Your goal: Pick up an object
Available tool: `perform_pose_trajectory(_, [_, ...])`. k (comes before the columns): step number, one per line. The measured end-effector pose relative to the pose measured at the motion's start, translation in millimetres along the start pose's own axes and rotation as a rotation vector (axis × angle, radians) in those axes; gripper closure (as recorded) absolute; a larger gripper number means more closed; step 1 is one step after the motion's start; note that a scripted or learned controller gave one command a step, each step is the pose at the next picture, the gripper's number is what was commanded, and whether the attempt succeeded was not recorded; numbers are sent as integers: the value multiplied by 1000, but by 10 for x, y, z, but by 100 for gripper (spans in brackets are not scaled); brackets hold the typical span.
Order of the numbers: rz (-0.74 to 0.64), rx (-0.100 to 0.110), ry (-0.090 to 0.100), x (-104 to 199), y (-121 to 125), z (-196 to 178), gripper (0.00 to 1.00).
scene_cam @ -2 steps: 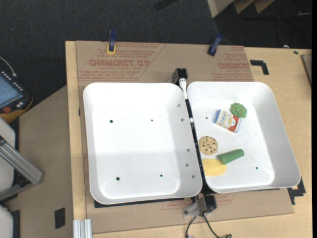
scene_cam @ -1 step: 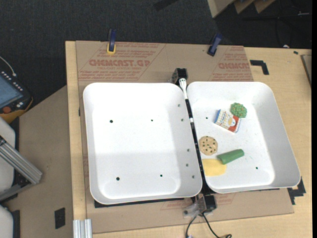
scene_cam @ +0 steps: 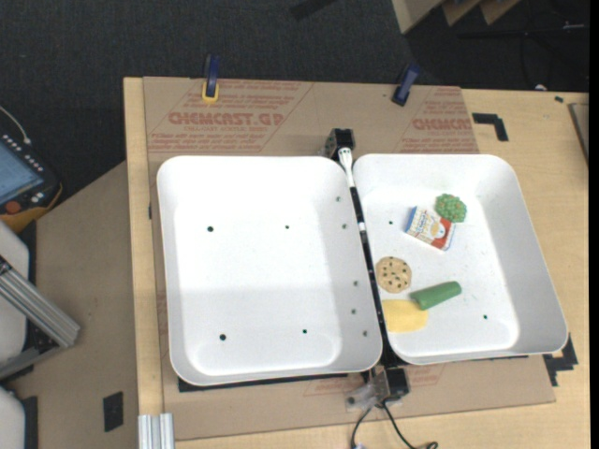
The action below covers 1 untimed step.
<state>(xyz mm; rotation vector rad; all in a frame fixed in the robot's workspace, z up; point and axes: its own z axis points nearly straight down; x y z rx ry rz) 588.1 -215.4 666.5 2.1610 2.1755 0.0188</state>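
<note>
Seen from above at a slant: two white bins side by side on a brown board (scene_cam: 281,110) printed with red lettering, dark floor (scene_cam: 140,17) behind.

In the right bin (scene_cam: 496,269), right of centre frame, five small items, all gathered in its left half. Nearest the top, a green floret (scene_cam: 451,207), touching the upper right corner of a white, blue and red carton (scene_cam: 430,227) lying tilted. Below these and close to the bin's left wall, a round cookie (scene_cam: 394,273) with dark chips. Lower right of the cookie, a green pickle (scene_cam: 436,295) lying at a slant, its left end just beside a yellow piece (scene_cam: 405,317) against the lower left wall.

In the left bin (scene_cam: 253,279), centre frame, four dark dots on the floor.

Clipped to the board's top edge, two blue clamps: one at upper left (scene_cam: 211,78), one at upper centre (scene_cam: 405,84). At the seam between the bins, black clips at top (scene_cam: 340,142) and bottom (scene_cam: 388,382), with a cable (scene_cam: 374,428) trailing off the bottom edge.

At far left, a blue screen (scene_cam: 14,171) and, lower down, a slanted metal rail (scene_cam: 37,302).

State of the gripper: cannot tell.
</note>
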Motion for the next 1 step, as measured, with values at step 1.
perform_pose_trajectory(1, [-1, -6, -4, -3, 11, -111, 100])
